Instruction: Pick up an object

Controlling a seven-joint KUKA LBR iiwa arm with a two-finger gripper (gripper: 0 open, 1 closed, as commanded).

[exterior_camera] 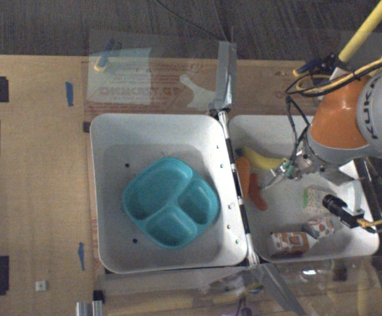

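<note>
My gripper (pixel 279 174) hangs low over the right bin (pixel 368 242), near its left side, below the arm's orange band. It sits just right of a yellow banana (pixel 259 158) and above a red-orange pepper-like piece (pixel 257 194). An orange carrot (pixel 243 172) lies along the bin's left wall. A brown and orange carton (pixel 289 242) and a small white and red carton (pixel 319 227) lie near the front. A pale packet (pixel 314 197) rests mid-bin. Nothing is visibly held.
The left bin (pixel 112 143) holds a teal divided plate (pixel 171 201). A metal divider (pixel 233 176) separates the two bins. A black part with a yellow cable (pixel 340 209) juts over the right bin's right side. Cables hang above the arm.
</note>
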